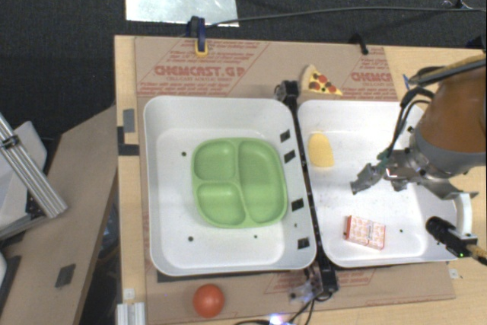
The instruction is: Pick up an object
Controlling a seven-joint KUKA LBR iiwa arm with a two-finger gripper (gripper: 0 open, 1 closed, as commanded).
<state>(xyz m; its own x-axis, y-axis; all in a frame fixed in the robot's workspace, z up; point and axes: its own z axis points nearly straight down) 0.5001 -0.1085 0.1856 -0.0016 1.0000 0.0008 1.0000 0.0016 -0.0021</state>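
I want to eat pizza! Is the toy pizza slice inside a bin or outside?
Outside. The pizza slice lies on the cardboard just beyond the top rim of the right bin.

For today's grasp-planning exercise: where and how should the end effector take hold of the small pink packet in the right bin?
The pink packet lies flat on the right bin floor, clear of the walls. Probably best to come straight down from above and pinch across its shorter width, near the middle; the flat pose offers no raised edge for a sideways approach.
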